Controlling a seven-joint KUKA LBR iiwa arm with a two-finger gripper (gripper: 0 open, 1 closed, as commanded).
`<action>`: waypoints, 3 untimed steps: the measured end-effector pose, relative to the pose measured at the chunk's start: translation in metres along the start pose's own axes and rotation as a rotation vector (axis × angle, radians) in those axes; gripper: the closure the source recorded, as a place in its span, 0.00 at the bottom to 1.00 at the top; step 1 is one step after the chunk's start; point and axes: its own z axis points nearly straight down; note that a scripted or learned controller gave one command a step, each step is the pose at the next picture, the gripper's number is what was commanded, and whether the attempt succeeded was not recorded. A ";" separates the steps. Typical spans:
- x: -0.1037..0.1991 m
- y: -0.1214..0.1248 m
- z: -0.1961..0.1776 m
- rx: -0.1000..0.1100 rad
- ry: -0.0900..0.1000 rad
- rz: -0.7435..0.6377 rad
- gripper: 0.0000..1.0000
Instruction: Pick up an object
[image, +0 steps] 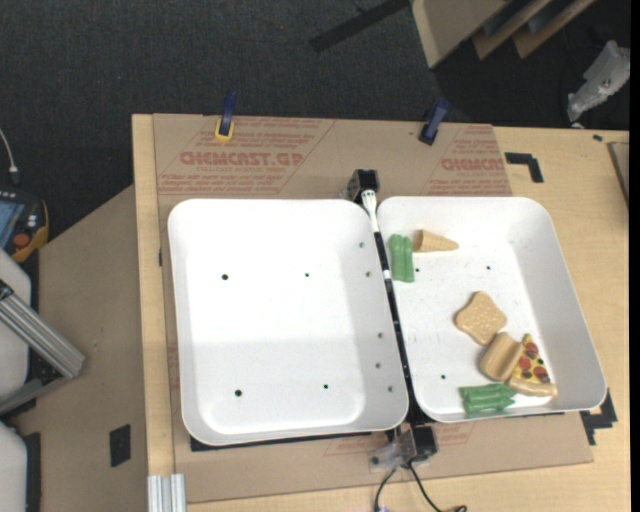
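Note:
The right bin holds several toy food pieces. A green stick lies along its left wall, with a tan wedge just to its right. Lower down sit a tan cracker-like slice, a brown bread roll and a pizza slice leaning together near the front right corner. A green leafy piece lies at the front wall.
The left bin stands beside the right one on a cardboard sheet held by a yellow-blue clamp and a blue clamp at the back. A metal rail slants at the far left.

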 end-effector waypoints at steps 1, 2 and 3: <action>0.000 0.000 0.000 0.000 0.000 0.000 0.00; 0.000 0.000 0.000 0.000 0.000 0.000 0.00; 0.000 0.000 0.000 0.000 0.000 0.000 0.00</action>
